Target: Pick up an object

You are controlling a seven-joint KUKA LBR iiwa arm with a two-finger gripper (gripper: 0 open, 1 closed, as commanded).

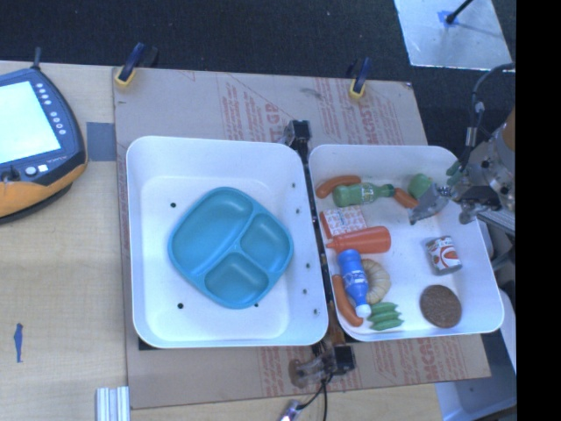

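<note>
Two shallow white bins are seen side by side: the left bin bears a blue sectioned plastic plate, the right bin small toy foods. At its three o'clock edge the metal gripper hangs; whether it is parted cannot be told. A small red-and-white can lies just at six o'clock of it.

My pincer hangs over the far right part of the right shallow white bin, just beside a small green round piece. Below it lie a small red-and-white can and a brown round disc. Toward that bin's left side rest a blue plastic bottle and an orange carrot. The left white bin carries a blue divided plastic plate. A tablet with an orange rim lies on the wooden surface, far left.
</note>
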